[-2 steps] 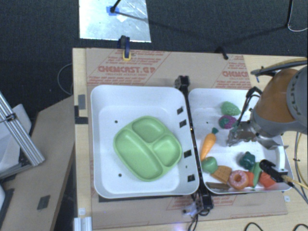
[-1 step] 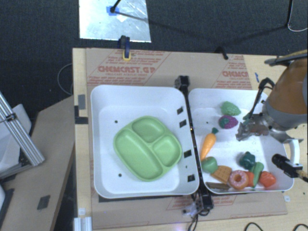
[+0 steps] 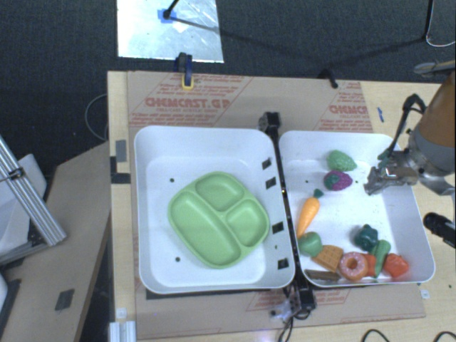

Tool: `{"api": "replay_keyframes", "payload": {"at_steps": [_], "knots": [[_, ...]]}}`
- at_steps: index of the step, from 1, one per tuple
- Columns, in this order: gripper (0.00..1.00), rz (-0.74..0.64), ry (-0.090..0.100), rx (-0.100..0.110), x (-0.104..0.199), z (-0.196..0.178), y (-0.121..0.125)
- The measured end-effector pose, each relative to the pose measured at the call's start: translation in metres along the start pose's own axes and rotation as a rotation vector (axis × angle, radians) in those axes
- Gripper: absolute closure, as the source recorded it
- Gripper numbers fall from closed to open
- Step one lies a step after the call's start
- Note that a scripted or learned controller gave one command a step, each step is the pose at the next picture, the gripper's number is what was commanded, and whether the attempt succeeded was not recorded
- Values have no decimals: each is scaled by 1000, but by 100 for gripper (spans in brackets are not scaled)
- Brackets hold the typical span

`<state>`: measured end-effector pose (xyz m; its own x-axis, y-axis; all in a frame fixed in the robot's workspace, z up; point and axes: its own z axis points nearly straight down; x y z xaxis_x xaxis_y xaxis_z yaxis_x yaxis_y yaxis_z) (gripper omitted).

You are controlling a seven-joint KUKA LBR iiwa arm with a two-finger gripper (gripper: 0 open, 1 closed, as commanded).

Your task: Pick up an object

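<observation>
The right bin [image 3: 417, 212] holds several toy foods. A green leafy piece [image 3: 341, 160] and a purple vegetable [image 3: 338, 181] lie near its back. An orange carrot [image 3: 308, 214] lies by the left wall. Along the front are a green pepper [image 3: 310, 244], a waffle [image 3: 329, 256], a pink donut [image 3: 353, 265], a dark green piece [image 3: 366, 236] and a red-orange piece [image 3: 396, 265]. My gripper [image 3: 375, 182] hangs over the right bin's back right part, just right of the purple vegetable, with nothing seen held in it.
The left bin [image 3: 153, 191] holds a light green divided plate [image 3: 219, 219]. A black divider [image 3: 279, 198] with clips runs between the bins. The arm comes in over the right bin's right wall. A foil sheet [image 3: 169, 20] lies beyond the bench.
</observation>
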<state>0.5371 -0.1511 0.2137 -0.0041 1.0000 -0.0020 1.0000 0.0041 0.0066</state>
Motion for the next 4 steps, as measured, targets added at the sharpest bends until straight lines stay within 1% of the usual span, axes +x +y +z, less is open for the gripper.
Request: {"api": "replay_keyframes", "payload": {"at_steps": [1, 2, 3, 4], "knots": [[100, 0, 1, 3, 0, -11, 1], [100, -4, 2, 2, 43, -3, 33], [100, -5, 3, 2, 92, -16, 62], [100, -4, 3, 3, 135, -21, 79]]}}
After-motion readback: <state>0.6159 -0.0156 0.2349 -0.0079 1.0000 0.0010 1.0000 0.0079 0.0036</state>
